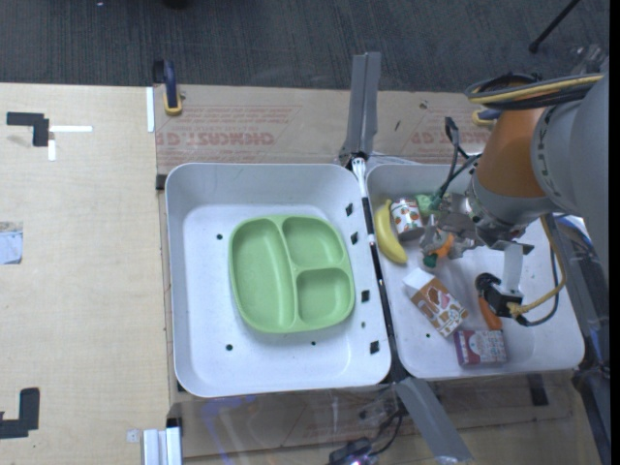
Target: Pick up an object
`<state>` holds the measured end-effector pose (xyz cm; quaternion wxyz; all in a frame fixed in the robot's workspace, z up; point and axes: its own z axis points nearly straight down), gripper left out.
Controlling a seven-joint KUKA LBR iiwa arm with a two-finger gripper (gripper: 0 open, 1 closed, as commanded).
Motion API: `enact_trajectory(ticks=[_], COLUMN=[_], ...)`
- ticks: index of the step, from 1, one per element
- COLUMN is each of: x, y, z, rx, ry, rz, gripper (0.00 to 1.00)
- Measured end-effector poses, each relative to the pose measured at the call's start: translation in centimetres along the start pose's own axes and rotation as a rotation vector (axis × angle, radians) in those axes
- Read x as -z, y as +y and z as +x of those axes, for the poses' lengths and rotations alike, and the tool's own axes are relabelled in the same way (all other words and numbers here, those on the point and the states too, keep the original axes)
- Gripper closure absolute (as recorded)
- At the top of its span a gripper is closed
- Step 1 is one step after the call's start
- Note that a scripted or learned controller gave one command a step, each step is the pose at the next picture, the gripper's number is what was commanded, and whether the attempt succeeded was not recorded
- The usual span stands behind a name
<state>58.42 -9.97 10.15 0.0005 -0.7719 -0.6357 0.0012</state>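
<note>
From my feed the gripper (441,243) is down in the right bin (542,356), but I honestly can't tell what it's doing. Right by it sit a banana (389,235) and a small can (407,216), with a snack packet (438,305) and a purple box (480,348) nearer the front. The left bin (194,347) has just a green divided plate (291,274).

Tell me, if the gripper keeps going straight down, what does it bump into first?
Probably the small orange and green toy lying just under the gripper in the right bin. The banana lies off to one side. Depth is hard to judge from above.
</note>
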Motion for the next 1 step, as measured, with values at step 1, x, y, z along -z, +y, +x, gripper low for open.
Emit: enact_trajectory(ticks=[1], x=[9.08], y=[6.09], z=[1.99], rx=[-0.214], ry=[0.000], rz=[-0.001], gripper=[1.00])
